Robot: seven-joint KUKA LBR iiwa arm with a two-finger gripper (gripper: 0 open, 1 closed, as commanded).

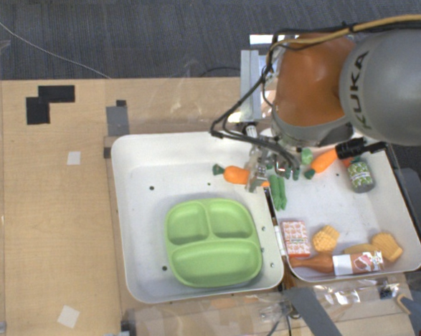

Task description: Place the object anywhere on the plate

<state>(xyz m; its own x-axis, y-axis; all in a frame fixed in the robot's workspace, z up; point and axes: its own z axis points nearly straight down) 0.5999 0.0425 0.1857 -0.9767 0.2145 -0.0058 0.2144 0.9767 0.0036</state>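
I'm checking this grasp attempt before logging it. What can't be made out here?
- Gripper: in the camera view the wrist covers its fingers, so open or shut is unreadable.
- Orange carrot beside it: held or merely lying in the bin, unclear.
- Second carrot: partly under the arm.
- Small jar: label too small to read.

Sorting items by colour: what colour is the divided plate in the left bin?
Light green, seen clearly in the camera view: the plate.

Your gripper (262, 173) sits at the middle of the frame, over the wall between the two bins, with a toy carrot (234, 174) touching its left side. The green plate (213, 241) lies lower left of it in the left bin (137, 205), apart from the carrot.
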